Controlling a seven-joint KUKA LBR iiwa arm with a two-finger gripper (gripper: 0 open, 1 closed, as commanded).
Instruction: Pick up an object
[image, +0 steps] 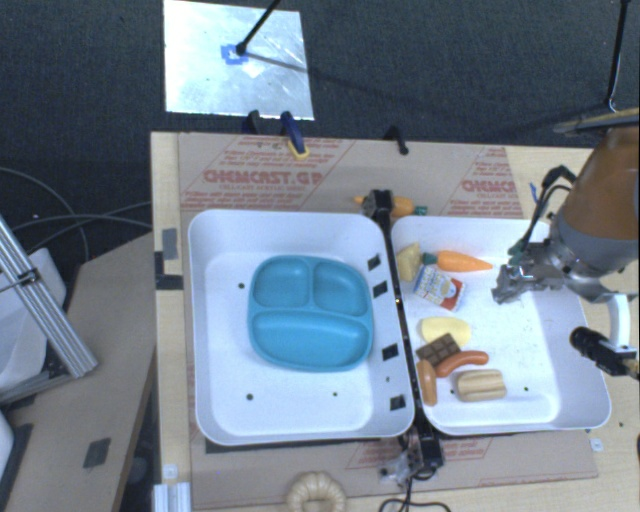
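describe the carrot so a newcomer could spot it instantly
Look in the right-hand white bin, the one holding the toy food, beside the bin with the blue plate. Near its far edge lies the carrot: a tapered, bright orange cone, unlike the darker sausages nearer the camera.

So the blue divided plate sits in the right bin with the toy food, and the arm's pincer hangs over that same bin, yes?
Not quite. The camera view shows the blue divided plate alone in the left bin. The toy food lies in the right bin, and the pincer does hang over that one.
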